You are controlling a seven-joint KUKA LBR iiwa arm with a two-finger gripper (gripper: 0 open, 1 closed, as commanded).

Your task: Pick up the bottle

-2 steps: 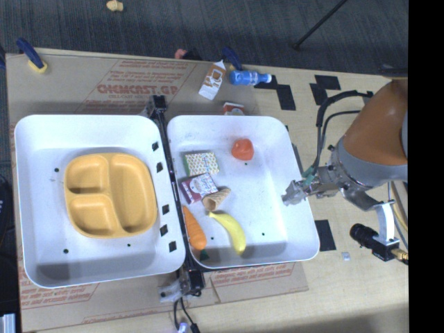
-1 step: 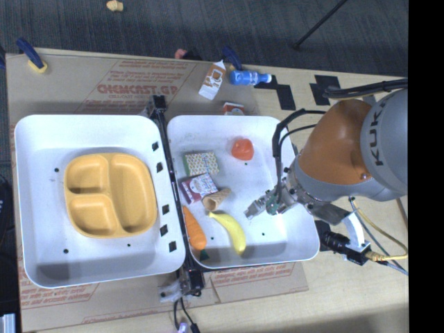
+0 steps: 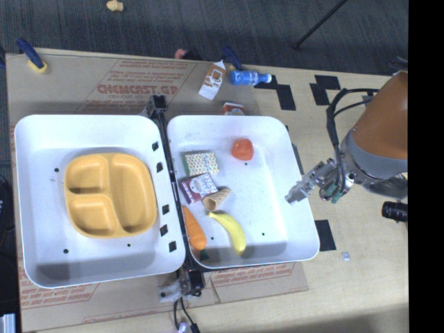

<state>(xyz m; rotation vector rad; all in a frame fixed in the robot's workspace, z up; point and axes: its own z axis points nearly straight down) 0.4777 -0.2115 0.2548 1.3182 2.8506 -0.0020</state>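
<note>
Blue bottle (image 3: 248, 78) lying on its side on the table (image 3: 361, 283), beyond the far rim of the right bin (image 3: 300, 207), outside both bins. Just left of it, a small white-and-brown carton (image 3: 212, 80), tilted; a second small packet (image 3: 233, 108) touching the right bin's far rim.

Pincer (image 3: 300, 192) poised over the right bin's right edge, well apart from the bottle, pointing left into the bin. Cannot tell how far open; nothing visibly gripped. Grey arm with orange band (image 3: 385, 127) entering from the right, cables looping above the wrist.

Inside the right bin: red tomato-like toy (image 3: 242, 149) near the far side; checkered green-and-white packet (image 3: 201, 163) left of centre; dark red packet (image 3: 198, 186) just below it; ice-cream cone (image 3: 216, 198) touching that packet; banana (image 3: 231, 230) near the front; carrot (image 3: 195, 229) along the left wall, beside the banana.

Inside the left bin (image 3: 41, 255): yellow three-compartment tray (image 3: 110, 193), lying flat near the centre.

Blue clamp (image 3: 31, 55) with yellow tip at the table's far left corner. Small yellow object (image 3: 114, 5) on the dark floor beyond.
</note>
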